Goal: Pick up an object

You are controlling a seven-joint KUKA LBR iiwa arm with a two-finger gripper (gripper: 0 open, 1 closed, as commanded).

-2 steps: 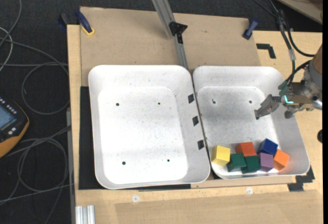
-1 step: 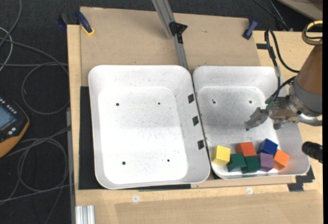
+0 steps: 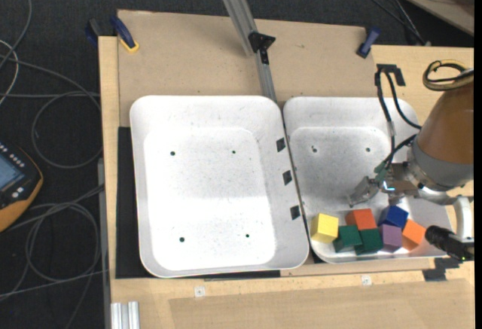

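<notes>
The gripper (image 3: 374, 188) is seen low over the right bin (image 3: 331, 139), nothing visibly held; how far it is opened cannot be told. Just below it, along the bin's near edge, a yellow block (image 3: 326, 226), green blocks (image 3: 358, 239), a red-orange block (image 3: 362, 217), blue block (image 3: 396, 214), purple block (image 3: 392, 235) and orange block (image 3: 413, 232) are clustered. The left bin (image 3: 207, 184) is seen alongside.
</notes>
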